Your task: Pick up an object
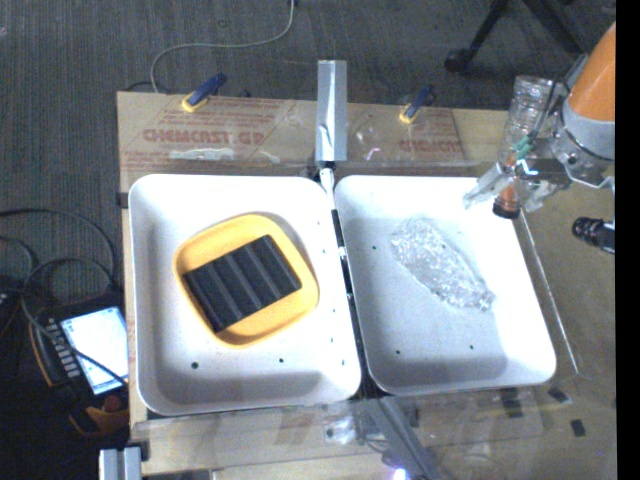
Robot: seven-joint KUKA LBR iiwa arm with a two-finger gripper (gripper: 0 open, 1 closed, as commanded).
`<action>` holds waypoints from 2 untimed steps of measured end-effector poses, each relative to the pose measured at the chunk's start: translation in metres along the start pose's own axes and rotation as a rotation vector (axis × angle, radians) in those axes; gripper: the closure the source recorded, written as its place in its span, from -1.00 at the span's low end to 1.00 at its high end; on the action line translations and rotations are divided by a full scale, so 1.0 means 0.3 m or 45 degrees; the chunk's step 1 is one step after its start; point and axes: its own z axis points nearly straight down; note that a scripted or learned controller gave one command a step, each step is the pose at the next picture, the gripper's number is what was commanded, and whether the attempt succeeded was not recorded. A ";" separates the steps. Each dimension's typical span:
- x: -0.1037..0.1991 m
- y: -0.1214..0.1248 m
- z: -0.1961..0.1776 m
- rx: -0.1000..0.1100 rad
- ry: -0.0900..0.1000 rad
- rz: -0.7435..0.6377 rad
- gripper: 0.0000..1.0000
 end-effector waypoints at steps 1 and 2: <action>0.058 -0.092 0.218 0.001 -0.005 -0.093 -1.00; 0.041 0.046 0.450 -0.006 0.004 -0.158 -1.00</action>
